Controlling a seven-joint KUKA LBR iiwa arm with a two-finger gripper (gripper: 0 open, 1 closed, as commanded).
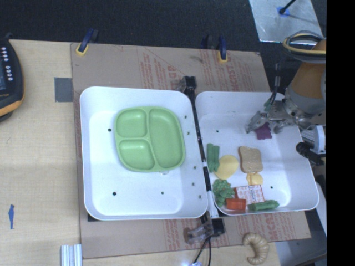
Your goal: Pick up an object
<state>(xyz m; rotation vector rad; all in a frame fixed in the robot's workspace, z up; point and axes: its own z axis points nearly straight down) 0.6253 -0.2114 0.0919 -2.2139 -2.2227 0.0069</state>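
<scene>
Food toys crowd the near part of the right bin [288, 195]: a bread slice [250, 158], a yellow piece [227, 165], green vegetables [223, 189], a red-and-white packet [248, 193] and a green pod [263, 205]. Farther back, the gripper [265, 122] hangs over a purple object [264, 131], fingers spread apart, touching or just above it; which, the view leaves unclear. A green divided plate [150, 138] sits in the left bin [100, 201].
</scene>
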